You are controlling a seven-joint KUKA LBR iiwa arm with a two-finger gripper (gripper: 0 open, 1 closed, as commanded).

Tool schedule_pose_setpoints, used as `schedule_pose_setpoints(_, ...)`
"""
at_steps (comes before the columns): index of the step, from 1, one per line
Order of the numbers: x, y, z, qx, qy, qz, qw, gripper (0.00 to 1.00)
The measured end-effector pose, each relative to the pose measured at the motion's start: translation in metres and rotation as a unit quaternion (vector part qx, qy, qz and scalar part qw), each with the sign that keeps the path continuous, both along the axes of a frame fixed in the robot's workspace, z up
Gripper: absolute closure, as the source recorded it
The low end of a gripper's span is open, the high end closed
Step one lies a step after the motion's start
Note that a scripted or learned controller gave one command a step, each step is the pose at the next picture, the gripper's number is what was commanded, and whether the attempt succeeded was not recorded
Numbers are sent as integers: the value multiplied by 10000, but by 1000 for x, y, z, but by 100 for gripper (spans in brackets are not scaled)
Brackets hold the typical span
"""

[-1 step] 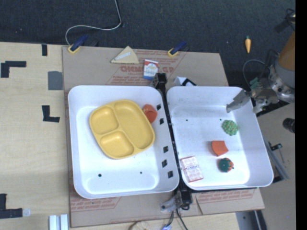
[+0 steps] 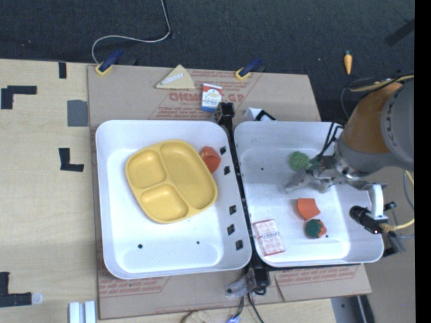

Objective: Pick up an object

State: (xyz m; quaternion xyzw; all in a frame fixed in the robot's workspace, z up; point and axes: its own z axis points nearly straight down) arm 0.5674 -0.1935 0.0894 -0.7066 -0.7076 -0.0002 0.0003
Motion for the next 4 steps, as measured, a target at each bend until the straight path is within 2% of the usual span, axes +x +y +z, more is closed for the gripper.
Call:
schedule_pose_setpoints(1, 52, 55, -3, -8, -27, 11, 10000, 0)
schedule_pose_setpoints(2, -38, 60, -3, -9, -9, -7, 10000, 0)
schedule_pose_setpoints(3, -82, 15, -3, -20, -23, -13, 10000, 0)
schedule_pose_setpoints(4, -81, 14, 8, -29, -42, -10, 10000, 100)
